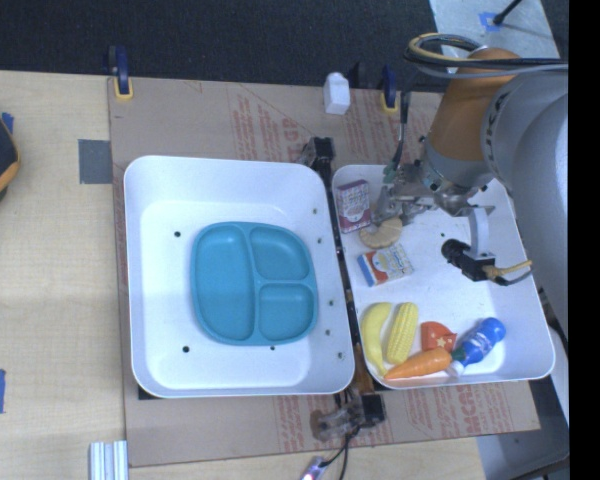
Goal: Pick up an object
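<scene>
Bins side by side: blue three-compartment plastic plate (256, 295) lies in the left white bin (150, 268); in the right white bin (525, 353), the gripper (395, 208) hangs just above a tan round cookie (382, 235), grip unreadable; a centred, straight descent looks wisest.

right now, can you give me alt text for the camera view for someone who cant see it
A grey robot arm reaches from the right into the right white bin, its gripper low over a tan cookie-like piece near the bin's far left corner. Toy corn, a carrot and a blue bottle lie at its near end; the left bin holds a blue divided plate.
</scene>
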`<state>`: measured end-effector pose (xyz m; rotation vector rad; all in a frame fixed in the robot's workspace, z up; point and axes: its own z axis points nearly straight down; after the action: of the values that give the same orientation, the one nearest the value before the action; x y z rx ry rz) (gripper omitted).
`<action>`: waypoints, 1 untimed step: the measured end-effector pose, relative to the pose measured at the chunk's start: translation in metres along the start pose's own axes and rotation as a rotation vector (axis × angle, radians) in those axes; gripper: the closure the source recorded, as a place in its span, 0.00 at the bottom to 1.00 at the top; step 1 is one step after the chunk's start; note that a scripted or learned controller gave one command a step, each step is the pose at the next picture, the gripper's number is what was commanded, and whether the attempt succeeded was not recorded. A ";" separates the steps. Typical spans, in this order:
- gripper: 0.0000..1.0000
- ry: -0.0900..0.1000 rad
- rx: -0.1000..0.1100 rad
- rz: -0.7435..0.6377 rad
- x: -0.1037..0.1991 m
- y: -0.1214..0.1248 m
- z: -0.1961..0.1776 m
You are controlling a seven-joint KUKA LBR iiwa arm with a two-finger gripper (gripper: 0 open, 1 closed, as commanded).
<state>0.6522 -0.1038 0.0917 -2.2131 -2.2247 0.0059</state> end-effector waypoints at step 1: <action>1.00 0.000 0.001 0.000 0.010 -0.122 -0.011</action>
<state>0.5306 -0.0942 0.1030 -2.2128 -2.2234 0.0067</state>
